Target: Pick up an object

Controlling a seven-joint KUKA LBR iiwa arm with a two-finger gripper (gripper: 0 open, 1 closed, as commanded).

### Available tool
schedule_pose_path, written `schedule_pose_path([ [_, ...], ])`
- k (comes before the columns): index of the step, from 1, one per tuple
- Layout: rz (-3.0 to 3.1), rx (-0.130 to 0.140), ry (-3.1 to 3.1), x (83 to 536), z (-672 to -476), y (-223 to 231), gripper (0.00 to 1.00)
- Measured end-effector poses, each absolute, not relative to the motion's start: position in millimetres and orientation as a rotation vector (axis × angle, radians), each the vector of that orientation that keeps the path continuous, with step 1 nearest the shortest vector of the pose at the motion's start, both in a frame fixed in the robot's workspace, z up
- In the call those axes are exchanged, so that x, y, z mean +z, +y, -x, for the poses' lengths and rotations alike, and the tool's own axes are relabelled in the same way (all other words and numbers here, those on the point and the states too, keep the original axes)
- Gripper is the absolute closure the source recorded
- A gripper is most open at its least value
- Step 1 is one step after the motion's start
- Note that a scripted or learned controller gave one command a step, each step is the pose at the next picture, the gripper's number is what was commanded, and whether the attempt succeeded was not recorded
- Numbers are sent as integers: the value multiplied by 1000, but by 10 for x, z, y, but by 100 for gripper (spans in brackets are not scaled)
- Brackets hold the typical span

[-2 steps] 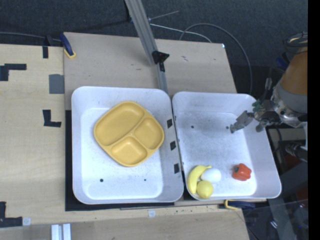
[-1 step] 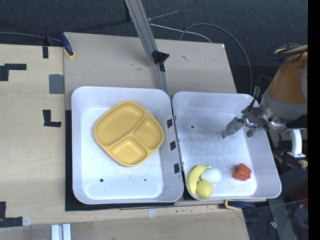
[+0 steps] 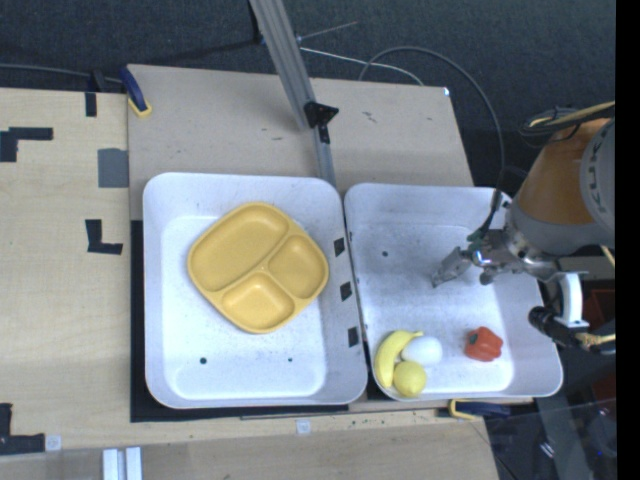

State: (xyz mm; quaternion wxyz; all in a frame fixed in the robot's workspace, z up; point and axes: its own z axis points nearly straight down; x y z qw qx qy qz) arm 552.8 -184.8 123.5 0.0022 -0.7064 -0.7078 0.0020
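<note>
The grey two-finger gripper [image 3: 462, 267] hangs over the right shallow white bin [image 3: 400, 213], toward its right side, above a bare patch of the floor. Its fingers [image 3: 445, 271] look spread apart, with nothing between them. Along that bin's near edge lie a yellow banana [image 3: 388, 351], a white egg-shaped object [image 3: 424, 350] and a yellow lemon [image 3: 409, 377], touching one another. A small red pepper [image 3: 483, 344] sits apart to their right. The left white bin [image 3: 165, 268] holds a yellow three-compartment plastic plate [image 3: 257, 266].
</note>
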Motion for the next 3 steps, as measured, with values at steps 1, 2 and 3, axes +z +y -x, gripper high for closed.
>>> schedule_pose_path([
  [1, 2216, 3, -2223, 1361, -5537, -1844, 100],
  [2, 2223, -2, -2224, 1802, -5529, -1904, 100],
  [3, 2222, -3, -2227, 2368, -5638, -1895, 100],
])
